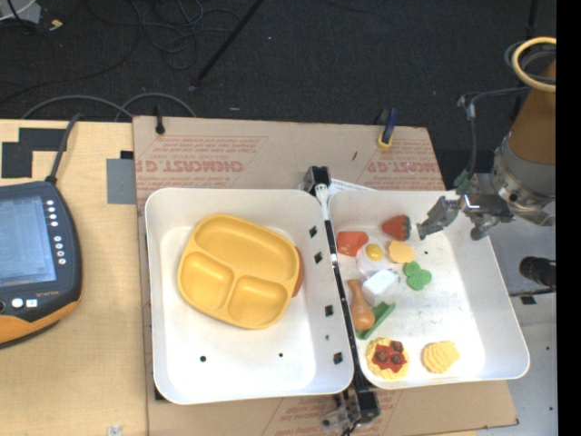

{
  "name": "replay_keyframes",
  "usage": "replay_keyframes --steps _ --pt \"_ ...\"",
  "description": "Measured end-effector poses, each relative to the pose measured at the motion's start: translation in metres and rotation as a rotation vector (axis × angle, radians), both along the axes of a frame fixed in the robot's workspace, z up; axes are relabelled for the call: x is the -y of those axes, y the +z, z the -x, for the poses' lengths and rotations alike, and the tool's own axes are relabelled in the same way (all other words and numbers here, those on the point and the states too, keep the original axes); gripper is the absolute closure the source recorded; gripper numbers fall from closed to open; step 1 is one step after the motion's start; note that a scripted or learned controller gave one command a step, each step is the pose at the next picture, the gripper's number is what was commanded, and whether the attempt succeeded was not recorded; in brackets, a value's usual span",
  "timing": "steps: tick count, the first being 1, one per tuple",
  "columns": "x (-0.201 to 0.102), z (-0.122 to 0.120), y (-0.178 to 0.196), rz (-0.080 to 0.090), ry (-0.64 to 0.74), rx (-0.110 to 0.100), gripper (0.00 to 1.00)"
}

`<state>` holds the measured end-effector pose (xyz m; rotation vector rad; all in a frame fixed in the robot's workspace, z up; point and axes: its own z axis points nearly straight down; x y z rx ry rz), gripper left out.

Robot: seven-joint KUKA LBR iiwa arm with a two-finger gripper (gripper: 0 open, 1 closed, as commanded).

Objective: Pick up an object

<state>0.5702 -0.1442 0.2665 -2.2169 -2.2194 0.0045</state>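
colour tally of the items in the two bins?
Yellow: 4, the divided plate, a small piece, a rounded piece and a ridged piece
Red: 2
Green: 2
White: 1
Brown: 1
Mixed red and yellow: 1
Total: 11

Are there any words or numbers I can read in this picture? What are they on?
"OHMCRZT, G.P": red print on the cardboard sheet behind the left bin; it looks upside down, so the letters are uncertain.
The same red print, upside down, on the cardboard behind the right bin: too blurred to read.
Screen and buttons of the handheld pendant: too small to read.
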Motion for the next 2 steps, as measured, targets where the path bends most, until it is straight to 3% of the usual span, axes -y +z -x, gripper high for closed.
replay_keyframes --steps 1,2 --pt "0.001 0.000 0.008 -0.001 0.000 -0.004 1.00" --pt "-0.087 0.066 0.002 -0.003 0.005 -0.005 1.00"
